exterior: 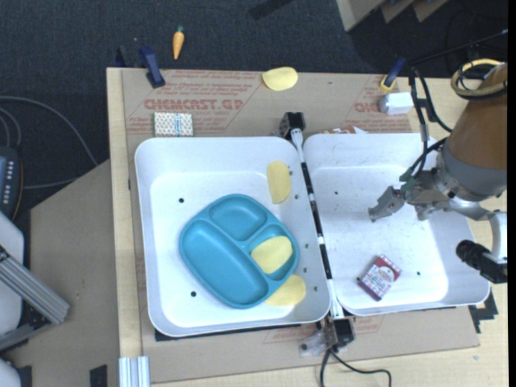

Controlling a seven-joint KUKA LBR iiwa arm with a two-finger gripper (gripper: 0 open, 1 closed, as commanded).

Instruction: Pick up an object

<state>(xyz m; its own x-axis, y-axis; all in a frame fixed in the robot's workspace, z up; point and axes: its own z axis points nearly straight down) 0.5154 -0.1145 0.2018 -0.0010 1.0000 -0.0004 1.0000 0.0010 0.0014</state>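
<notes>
Nearest the camera, a small red packet (378, 276) lies flat in the right bin (347, 216), toward its near side, its long axis running diagonally from near-left to far-right. Its printing is too small to read. Above the same bin, the end effector (387, 205) hangs apart from the packet, pointing left; whether it is released or clenched cannot be told. At the right edge, the arm is cut off. Left bin (161, 208) holds a blue divided plate (230, 252) with a yellow piece (272, 252) in one compartment, plus two yellow pieces beside the plate.
</notes>
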